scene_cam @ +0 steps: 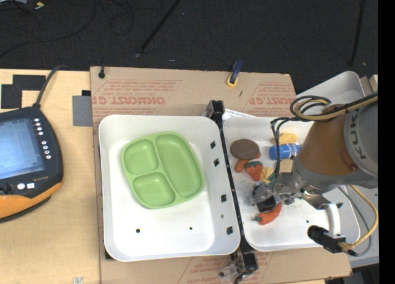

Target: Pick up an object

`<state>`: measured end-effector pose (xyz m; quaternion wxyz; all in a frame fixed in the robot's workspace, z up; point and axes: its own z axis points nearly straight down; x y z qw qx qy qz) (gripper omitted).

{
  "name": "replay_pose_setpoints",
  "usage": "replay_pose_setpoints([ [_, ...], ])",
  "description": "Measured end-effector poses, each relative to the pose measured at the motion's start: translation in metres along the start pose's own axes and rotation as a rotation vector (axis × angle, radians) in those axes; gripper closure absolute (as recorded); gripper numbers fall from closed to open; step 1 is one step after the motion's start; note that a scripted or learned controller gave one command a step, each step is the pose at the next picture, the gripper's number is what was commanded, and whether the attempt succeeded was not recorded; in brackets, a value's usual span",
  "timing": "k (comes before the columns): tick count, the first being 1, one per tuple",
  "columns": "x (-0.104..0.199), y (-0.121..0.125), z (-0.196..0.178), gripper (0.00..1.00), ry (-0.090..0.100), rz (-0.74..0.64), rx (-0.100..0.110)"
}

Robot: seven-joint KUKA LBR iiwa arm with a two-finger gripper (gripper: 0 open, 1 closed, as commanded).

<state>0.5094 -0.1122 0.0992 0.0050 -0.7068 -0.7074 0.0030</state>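
The arm's tool (266, 201) hangs low in the right bin (345, 224), just above a red object (270, 216) near the brown disc (245, 148); whether its fingers are apart cannot be told. A green tray (162, 169) lies in the left bin (117, 227).

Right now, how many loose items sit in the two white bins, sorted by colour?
Green: 1, the green three-compartment plastic tray in the left bin.
Brown: 1, the brown round disc in the right bin.
Blue: 1, the blue cylinder.
Yellow: 1, the yellow piece.
Red-orange: 2, one red-orange piece and one curved red-orange piece by the gripper.
Total: 6 clearly visible; small bits under the arm are unclear.
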Motion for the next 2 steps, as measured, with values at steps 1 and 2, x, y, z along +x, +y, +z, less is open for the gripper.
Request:
replay_pose_setpoints([
  [1,-0.004,0.000,-0.017,1.00,-0.001,0.011,-0.005],
  [2,0.101,-0.018,-0.116,1.00,0.000,-0.008,-0.013],
])
